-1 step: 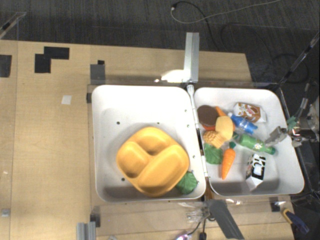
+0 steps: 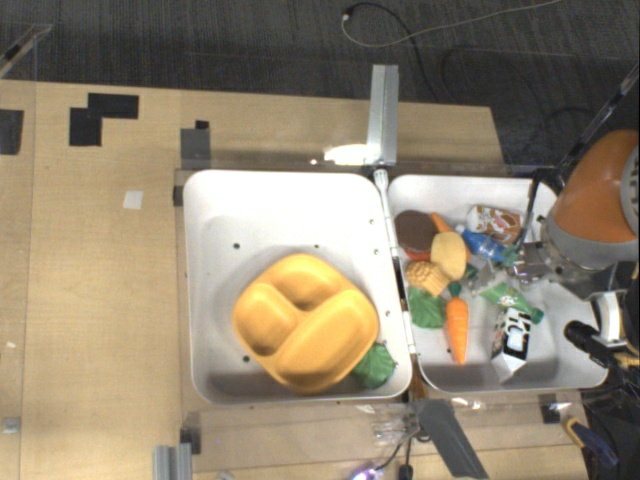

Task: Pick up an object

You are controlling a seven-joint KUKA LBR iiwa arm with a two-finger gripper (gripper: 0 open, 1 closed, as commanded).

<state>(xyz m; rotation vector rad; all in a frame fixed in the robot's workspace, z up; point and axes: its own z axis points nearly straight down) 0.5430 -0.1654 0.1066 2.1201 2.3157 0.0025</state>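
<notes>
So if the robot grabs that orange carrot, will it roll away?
Probably a bit. The carrot looks round and smooth, so it may roll sideways or slip when pinched. It tapers to a point, so it would likely curve rather than roll straight. It looks like stiff, light toy plastic.

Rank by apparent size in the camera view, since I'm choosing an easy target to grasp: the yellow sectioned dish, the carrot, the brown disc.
1. yellow sectioned dish, by far the largest
2. carrot
3. brown disc; close to the carrot in area and partly covered, so unsure.

Green toy [image 2: 377,366] half under yellow dish [image 2: 305,321] (arm [image 2: 600,203] cut off rt).
</notes>
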